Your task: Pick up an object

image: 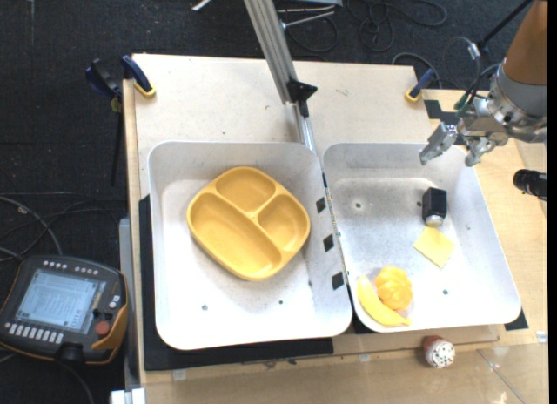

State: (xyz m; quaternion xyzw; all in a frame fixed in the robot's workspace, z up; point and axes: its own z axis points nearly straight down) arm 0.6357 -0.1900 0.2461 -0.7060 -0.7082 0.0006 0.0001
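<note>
The small black block (433, 205) sits in the right bin (487, 302) toward two o'clock, just above a yellow card (434, 246), with a banana (380, 309) and yellow toy (393, 286) at six. The jaws (459, 148) hover spread and bare at the bin's one o'clock rim, so they should descend squarely over the block. The left bin (174, 306) holds a yellow divided plate (249, 221) on the pale worktop (209, 97); a teach pendant (61, 306) lies at eight o'clock.
</note>
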